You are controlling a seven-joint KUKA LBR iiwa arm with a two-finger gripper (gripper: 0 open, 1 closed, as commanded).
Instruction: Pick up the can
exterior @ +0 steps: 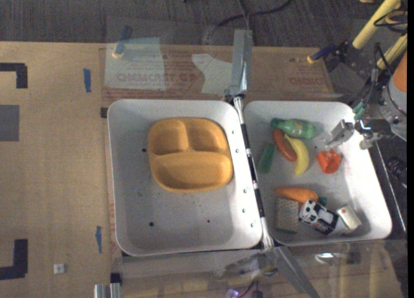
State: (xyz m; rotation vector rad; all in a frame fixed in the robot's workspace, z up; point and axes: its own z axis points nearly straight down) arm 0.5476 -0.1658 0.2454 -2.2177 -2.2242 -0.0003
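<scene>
1. Two white bins sit on the counter (52,180).
2. The can (349,218) lies in the right bin's (375,180) near-right corner.
3. The hand (352,130) hovers above that bin's right edge; finger state: cannot tell.

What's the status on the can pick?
Gripper over right bin's upper right edge, nothing between its fingers. Can lying in bin's lower right corner, untouched. Cow-print toy crowds it on the left.
</scene>
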